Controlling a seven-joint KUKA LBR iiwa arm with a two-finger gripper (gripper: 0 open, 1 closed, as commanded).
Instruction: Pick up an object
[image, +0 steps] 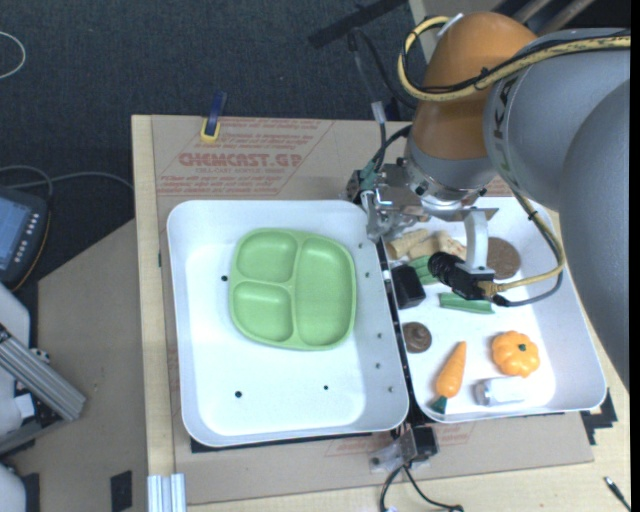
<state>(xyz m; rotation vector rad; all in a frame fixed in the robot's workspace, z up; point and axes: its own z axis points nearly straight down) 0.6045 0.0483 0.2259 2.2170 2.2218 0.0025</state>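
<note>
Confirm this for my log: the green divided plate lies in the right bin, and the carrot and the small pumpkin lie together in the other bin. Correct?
Not quite. The camera view shows the green divided plate in the left bin, not the right one. The carrot and the small pumpkin do lie together in the other bin, the right bin.

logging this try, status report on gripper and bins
Gripper low over the right bin's far end, above a beige piece. Nothing seen held. Toy carrot and small pumpkin lie near; green divided plate in left bin.
</note>
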